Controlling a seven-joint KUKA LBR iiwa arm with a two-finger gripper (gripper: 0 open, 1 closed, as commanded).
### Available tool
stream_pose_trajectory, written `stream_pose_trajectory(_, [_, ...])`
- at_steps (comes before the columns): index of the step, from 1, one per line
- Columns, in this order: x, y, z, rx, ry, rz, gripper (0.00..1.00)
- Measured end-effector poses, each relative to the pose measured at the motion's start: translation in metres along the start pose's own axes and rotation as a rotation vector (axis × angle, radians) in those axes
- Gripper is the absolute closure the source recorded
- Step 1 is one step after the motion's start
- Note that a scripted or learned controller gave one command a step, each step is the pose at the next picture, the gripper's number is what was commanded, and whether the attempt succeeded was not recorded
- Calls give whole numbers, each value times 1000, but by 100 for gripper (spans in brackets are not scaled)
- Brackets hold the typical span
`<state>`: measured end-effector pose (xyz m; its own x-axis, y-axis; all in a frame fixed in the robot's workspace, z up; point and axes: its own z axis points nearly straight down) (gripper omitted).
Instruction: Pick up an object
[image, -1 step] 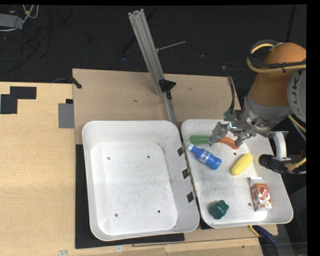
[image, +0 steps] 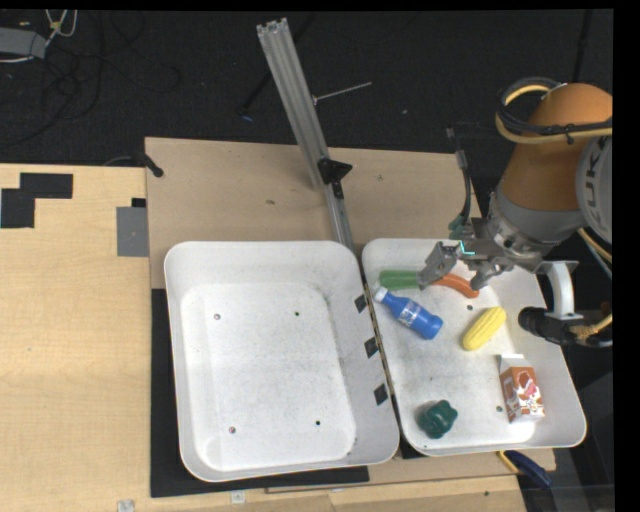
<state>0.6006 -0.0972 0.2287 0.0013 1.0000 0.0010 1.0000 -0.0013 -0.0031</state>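
My gripper (image: 460, 272) hangs over the back part of the right bin (image: 560, 425), its two fingers spread open. An orange carrot-like piece (image: 460, 286) lies just under and between the fingertips, resting on the bin floor. A green cylinder (image: 399, 279) lies to the gripper's left. A blue bottle (image: 411, 313) lies below that, near the bin's left wall. A yellow corn cob (image: 484, 328) sits in the middle of the bin. A red and white carton (image: 521, 391) is near the right wall, and a dark green lump (image: 437, 419) near the front.
The left bin (image: 200, 262) stands beside the right one, with black clips (image: 366, 322) along the shared edge. A slanted metal rail (image: 304, 122) runs from the back down to the bins. The arm's grey body and orange band (image: 556, 150) loom at the right.
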Motion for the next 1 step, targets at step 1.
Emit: stream_pose_trajectory(1, [-10,-1,57,6,0,0,0])
